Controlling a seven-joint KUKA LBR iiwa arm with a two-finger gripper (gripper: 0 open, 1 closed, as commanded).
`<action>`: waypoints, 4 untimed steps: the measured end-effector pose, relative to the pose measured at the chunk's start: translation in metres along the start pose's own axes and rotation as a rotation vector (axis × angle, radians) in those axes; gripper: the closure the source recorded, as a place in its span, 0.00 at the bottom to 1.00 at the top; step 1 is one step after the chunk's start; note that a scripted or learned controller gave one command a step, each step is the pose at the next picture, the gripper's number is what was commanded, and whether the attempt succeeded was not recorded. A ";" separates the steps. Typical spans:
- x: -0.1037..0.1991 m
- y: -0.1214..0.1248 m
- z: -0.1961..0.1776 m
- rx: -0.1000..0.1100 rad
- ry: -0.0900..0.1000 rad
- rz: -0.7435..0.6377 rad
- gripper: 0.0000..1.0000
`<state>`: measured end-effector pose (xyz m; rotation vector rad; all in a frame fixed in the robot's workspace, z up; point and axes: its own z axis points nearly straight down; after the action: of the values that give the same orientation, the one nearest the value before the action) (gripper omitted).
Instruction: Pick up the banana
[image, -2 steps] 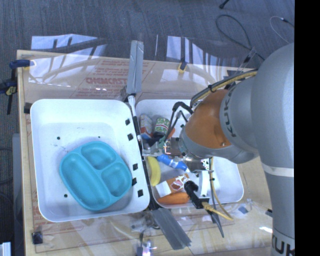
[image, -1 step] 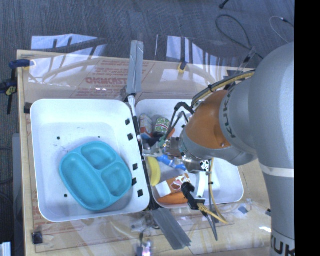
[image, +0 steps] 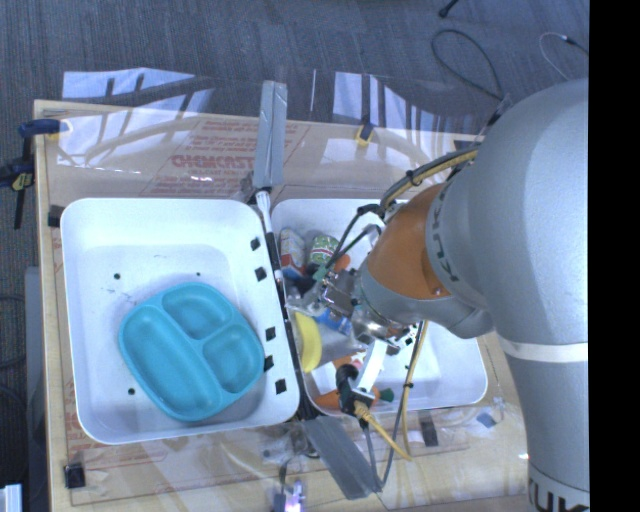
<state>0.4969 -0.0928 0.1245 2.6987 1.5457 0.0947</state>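
From where I stood, the banana lay in the cluttered bin. It was just across the shared wall from the plate, on the side the arm came in from. Only a short yellow stretch of it showed among the odds and ends. That stretch seemed to run along the wall, parallel to the plate's nearest edge, rather than pointing away from it.

The gripper hung low over that same heap, one step farther from the plate than the banana and a little toward the far end of the wall. So the fruit sat between gripper and plate, close under the tool. Whether the gripper was spread or pressed together I could not tell (the wrist and its cables got in the way), and I saw nothing held in it.

A can stood farther along the wall from the plate's far corner, behind the gripper.

My guess was that the pick turned on a short shift toward the plate and a closing line set across the banana's length. The wall was tight against the fruit, leaving little room on the plate side.
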 end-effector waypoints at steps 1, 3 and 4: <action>0.002 0.001 -0.010 0.000 0.002 -0.006 1.00; -0.066 0.018 -0.040 0.063 -0.031 -0.191 0.00; -0.020 0.011 0.018 0.018 -0.025 -0.295 0.00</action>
<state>0.4975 -0.1157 0.1066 2.4393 1.9232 0.0392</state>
